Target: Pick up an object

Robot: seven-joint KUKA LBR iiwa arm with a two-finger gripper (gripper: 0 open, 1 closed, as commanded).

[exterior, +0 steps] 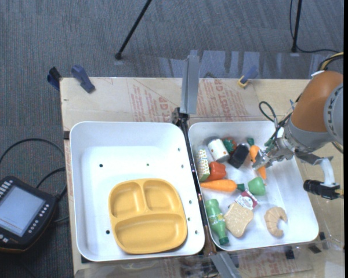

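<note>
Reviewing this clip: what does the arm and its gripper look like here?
The arm is rounded, grey with a broad orange band above the wrist. A dark cable loops beside it. The gripper is small, metallic grey and dark, over the right bin.

A rounded orange band (pixel 316 102) tops the grey wrist (pixel 307 136), with black cables (pixel 271 116) looping alongside.

Heaped in the right-hand white bin (pixel 296 204): orange carrot (pixel 219 185) lying flat, green bottle (pixel 216 220) along the left wall, slice of toast (pixel 238 220), croissant (pixel 276 220) near the front, green pepper (pixel 256 185), white can (pixel 218 149) and black piece (pixel 239 155) toward the back.
</note>
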